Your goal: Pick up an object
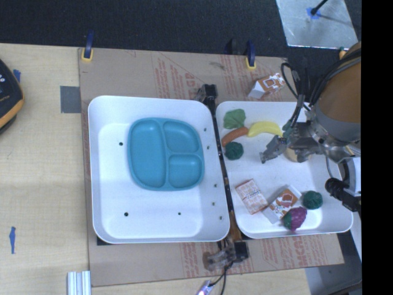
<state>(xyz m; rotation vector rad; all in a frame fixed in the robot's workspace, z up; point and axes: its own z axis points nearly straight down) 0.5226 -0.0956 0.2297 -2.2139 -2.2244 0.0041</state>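
1. No object is lifted yet: everything I could pick lies on the floor of the right bin (pixel 334 226). Nearest my end effector (pixel 270 153) are the dark green ball (pixel 234 150) at its 9 o'clock and the yellow banana (pixel 264 128) at its 12 o'clock, with the carrot (pixel 233 134) and the leafy green piece (pixel 234 118) beyond, toward 10 o'clock.
2. My end effector hangs over the middle of that bin, tips pointing toward 8 o'clock. Nothing sits between them; how far apart they stand I cannot tell.
3. Toward 5 o'clock lie two small cartons (pixel 252 196) (pixel 282 203), a purple piece (pixel 295 217) and another green ball (pixel 312 199).
4. The left bin (pixel 98 165) holds a blue divided plate (pixel 165 153). One more carton (pixel 267 85) rests on the table (pixel 43 165) outside.
5. As I judge it, choosing, closing and lifting all remain.
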